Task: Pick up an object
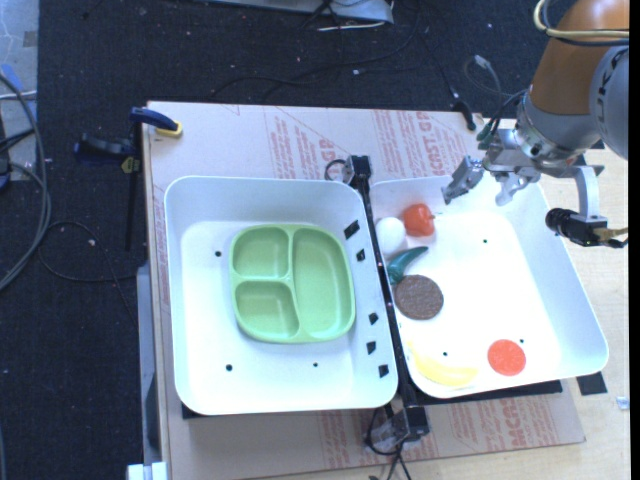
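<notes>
The right bin (540, 268) holds several objects along its left side: a red-orange tomato-like piece (419, 219), a white egg (389, 233), a teal piece (406, 261), a brown round disc (418, 297), a yellow banana-shaped piece (442, 370) and an orange-red disc (507, 357). My gripper (483, 183) hangs above the bin's far edge, to the right of the tomato piece and apart from it. Its two fingers are spread, with nothing between them.
The left bin (190, 268) bears a light green divided plate (293, 282). Black clips line the seam between the bins (366, 268). A blue and yellow clamp (155, 121) sits at the board's far left corner. Cables lie on the dark floor.
</notes>
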Robot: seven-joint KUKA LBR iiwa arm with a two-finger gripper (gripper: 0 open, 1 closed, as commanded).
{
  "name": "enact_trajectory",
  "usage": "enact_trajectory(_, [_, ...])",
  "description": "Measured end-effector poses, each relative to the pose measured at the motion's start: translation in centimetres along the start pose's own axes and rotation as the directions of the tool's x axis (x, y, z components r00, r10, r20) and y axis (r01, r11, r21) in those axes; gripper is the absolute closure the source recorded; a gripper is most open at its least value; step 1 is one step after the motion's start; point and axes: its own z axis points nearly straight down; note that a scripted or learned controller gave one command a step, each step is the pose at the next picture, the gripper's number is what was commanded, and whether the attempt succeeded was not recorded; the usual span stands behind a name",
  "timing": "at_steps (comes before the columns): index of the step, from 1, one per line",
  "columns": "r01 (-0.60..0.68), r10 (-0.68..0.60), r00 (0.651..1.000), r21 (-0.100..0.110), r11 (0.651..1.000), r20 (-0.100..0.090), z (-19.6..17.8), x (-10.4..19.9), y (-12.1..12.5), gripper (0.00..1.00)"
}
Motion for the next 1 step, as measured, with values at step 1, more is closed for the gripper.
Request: enact_trajectory(1, [0.001,-0.001,1.0,-0.006,1.0,0.001,-0.33,0.02,0.12,0.0])
